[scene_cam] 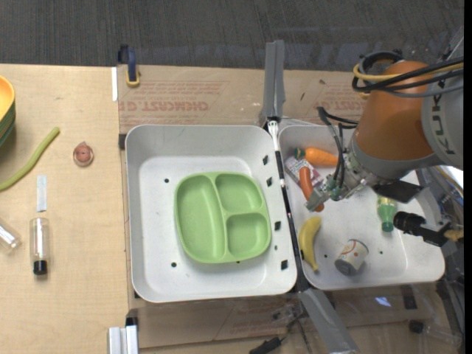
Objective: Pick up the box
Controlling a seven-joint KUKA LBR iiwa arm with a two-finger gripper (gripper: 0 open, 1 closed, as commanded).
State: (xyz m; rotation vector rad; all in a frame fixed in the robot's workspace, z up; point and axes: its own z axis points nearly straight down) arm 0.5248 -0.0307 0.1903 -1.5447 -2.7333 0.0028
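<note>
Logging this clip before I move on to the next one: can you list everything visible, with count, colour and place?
Shallow white bins: 2, white, side by side mid-bench; left, right.
Green three-compartment plastic tray: 1, light green, in the left bin.
Orange carrot: 1, orange, right bin, far side.
Red-and-white packet-like box: 1, right bin near its left wall, beside the claw.
Yellow banana: 1, yellow, right bin, near-left.
Small paper cup: 1, whitish, on its side, right bin, near side.
Small green bottle: 1, green, right bin, under the arm.
Long green bean: 1, bench, left.
Small clear vials: about 2, bench, left edge.
Claw: 1, grey, over the right bin; arm grey with orange band.
</note>
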